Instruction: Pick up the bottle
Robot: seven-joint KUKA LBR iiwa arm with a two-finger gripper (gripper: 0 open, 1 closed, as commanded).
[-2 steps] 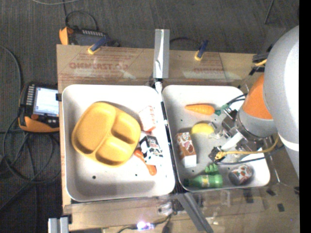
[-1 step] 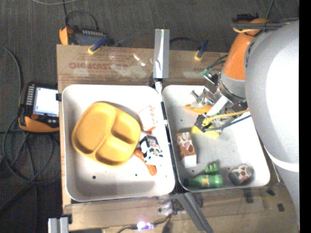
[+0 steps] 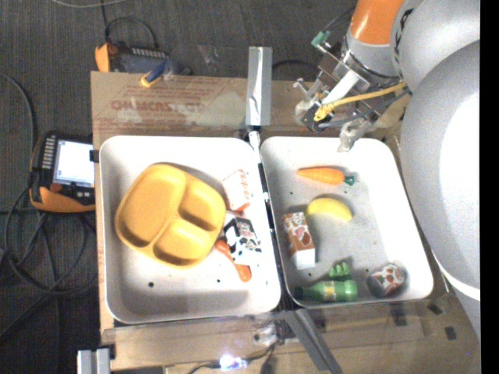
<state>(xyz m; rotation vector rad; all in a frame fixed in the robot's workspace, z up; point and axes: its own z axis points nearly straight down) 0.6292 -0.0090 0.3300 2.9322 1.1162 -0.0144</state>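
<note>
Two white bins sat on the counter; the pincer (image 3: 337, 119), its spread impossible to tell, hovered far from the near-lying green bottle (image 3: 328, 290), needing an approach.

Both bins (image 3: 187, 306) look like smooth white plastic with a slight sheen. The yellow tray (image 3: 171, 213), down and left of the hand (image 3: 335, 107), is glossy molded plastic too. The green bottle (image 3: 331, 290), straight below the hand, has a shiny plastic look, same for the carrot (image 3: 320, 175) and banana (image 3: 330, 209) right under it. The little carton (image 3: 299, 236) looks like printed cardboard, kinda matte. The hand itself is bare shiny metal. The counter (image 3: 179, 111) left of it is plain brown cardboard, and the floor (image 3: 47, 61) is rough dark carpet.
</note>
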